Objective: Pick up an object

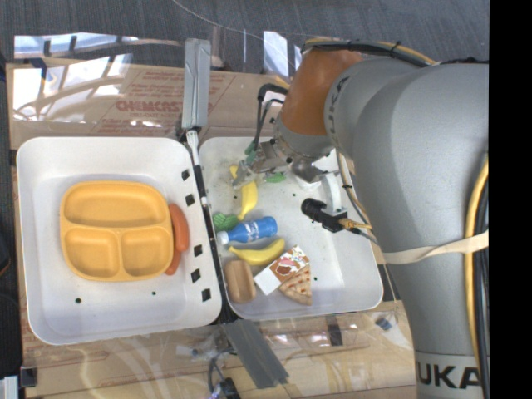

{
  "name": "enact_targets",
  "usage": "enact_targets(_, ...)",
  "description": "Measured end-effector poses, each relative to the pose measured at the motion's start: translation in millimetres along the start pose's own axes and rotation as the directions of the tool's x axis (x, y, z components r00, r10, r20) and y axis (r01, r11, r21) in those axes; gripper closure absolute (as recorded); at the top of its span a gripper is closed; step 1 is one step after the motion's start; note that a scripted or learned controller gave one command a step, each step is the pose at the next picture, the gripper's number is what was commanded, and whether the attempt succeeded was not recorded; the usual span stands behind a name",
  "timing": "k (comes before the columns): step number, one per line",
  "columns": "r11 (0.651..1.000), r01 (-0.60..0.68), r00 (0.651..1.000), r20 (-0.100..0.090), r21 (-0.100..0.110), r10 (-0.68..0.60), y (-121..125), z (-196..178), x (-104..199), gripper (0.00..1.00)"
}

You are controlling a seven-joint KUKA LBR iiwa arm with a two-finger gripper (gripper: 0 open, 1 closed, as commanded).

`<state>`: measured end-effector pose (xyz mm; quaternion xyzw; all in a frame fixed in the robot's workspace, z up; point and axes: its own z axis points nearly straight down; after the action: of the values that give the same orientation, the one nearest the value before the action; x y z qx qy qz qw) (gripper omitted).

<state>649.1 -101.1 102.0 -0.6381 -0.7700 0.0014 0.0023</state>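
Over right bin (pixel 366 283), jaws (pixel 249 166) low above banana (pixel 248 199), grip state unclear, perhaps touching.

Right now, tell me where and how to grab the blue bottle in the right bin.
Grip the blue bottle across its body, coming straight down from above. It lies on its side, white cap toward the divider, with the banana close below, so close the fingers across the narrow width.

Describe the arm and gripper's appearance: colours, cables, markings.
The arm is bulky, rounded and grey, with an orange band above the wrist. White KUKA lettering marks its base. Black cables run along it. The gripper is small, metallic and dark.
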Motion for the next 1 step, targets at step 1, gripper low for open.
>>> enact_targets(1,0.98,-0.2,0.98,0.001,-0.006,0.2,-10.3,-45.2,-12.0,1.0)
